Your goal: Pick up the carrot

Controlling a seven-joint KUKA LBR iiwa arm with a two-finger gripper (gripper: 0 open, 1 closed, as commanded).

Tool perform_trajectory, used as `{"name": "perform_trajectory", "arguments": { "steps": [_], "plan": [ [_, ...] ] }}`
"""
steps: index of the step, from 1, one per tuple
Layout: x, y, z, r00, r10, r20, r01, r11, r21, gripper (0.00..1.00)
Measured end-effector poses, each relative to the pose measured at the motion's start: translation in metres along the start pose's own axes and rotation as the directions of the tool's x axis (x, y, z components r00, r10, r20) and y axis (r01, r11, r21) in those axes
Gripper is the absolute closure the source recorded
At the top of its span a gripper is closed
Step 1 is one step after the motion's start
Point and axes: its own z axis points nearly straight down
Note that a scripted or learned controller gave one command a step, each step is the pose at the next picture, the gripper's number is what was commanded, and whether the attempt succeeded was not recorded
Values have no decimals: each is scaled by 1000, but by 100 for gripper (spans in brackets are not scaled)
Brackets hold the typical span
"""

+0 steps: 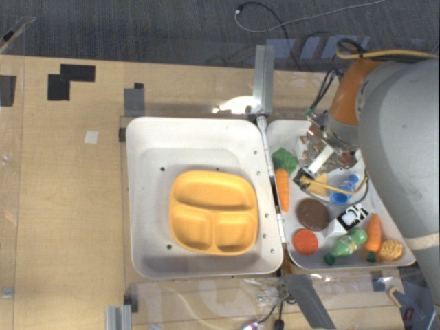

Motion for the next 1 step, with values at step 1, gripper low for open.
{"name": "perform_trajectory", "arguments": {
  "steps": [1],
  "plan": [
    [2, -1, -7, 1000, -10, 3, 10, 1000, 3, 100]
  ]
}}
